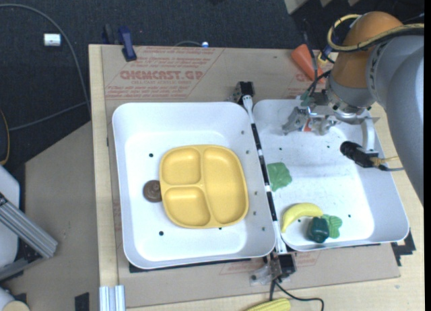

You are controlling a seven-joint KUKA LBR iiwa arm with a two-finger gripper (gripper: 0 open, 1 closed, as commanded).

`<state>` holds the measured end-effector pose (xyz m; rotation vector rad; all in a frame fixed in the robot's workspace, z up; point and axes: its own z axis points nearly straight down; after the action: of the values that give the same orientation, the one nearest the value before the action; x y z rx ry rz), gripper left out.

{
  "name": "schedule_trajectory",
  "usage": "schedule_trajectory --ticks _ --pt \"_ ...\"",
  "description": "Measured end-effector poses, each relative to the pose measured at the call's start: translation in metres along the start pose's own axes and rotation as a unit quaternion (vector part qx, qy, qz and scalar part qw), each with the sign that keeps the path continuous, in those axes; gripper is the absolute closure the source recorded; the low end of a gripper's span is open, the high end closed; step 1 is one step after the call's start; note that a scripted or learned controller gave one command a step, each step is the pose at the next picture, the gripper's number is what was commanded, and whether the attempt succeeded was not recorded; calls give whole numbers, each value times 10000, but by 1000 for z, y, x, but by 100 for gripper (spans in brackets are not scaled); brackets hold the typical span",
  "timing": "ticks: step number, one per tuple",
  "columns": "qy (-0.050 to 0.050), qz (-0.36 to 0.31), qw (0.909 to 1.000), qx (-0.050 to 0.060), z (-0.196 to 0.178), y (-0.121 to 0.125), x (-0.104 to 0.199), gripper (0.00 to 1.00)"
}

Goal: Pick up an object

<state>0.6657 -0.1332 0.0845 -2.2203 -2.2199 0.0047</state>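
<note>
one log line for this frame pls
phase: reach | gripper: top of right bin, nothing seen held | right bin: banana, two green items | left bin: yellow divided plate

Grey arm (404, 81); orange band (360, 47); yellow cable (343, 27) looped above.

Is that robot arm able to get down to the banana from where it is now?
Probably yes. The banana lies uncovered near the front of the right bin, with only a green toy touching its side. The gripper hangs over that bin's far end.
</note>
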Motion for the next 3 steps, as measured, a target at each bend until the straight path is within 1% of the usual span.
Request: schedule_trajectory --ticks 2,3 --pt "6 2 10000 12 0 0 -26 0" --pt "60 -1 9999 83 2 -2 -67 0"
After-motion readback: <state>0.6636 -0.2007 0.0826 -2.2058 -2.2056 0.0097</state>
